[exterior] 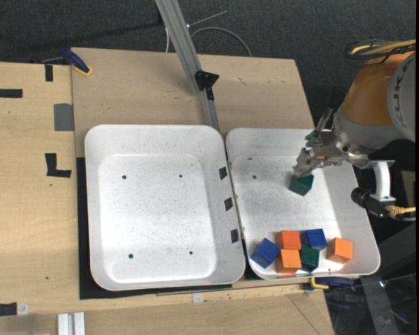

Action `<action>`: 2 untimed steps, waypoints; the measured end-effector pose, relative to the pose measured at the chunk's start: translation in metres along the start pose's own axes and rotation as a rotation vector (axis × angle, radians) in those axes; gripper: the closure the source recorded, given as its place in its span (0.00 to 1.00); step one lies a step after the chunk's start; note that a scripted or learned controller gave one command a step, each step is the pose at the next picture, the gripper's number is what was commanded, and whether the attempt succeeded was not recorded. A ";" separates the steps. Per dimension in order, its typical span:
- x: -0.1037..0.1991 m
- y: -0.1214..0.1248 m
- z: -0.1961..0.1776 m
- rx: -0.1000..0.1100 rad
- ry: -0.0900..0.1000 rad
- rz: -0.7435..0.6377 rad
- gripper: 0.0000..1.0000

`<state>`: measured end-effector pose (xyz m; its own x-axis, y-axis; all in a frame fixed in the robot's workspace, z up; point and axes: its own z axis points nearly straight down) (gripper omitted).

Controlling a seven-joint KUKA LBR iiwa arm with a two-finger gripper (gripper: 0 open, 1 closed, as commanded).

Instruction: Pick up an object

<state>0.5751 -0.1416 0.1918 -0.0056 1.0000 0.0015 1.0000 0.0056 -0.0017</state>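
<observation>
We read no label or writing anywhere. Nearest us, along the right bin's front wall, cluster a blue cube, two orange cubes, another blue cube, a dark green cube and one more orange cube. Farther back, a green cube sits directly under the gripper, touching its tip. We cannot tell the pincer's opening or whether it grips the cube. The arm is cut off at right.
</observation>
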 end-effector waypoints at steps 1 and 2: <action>0.048 0.011 -0.015 -0.003 0.000 -0.001 1.00; 0.101 0.019 -0.009 -0.001 0.000 -0.001 1.00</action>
<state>0.5937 -0.0405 0.2010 -0.0069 1.0000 0.0018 1.0000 0.0069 -0.0012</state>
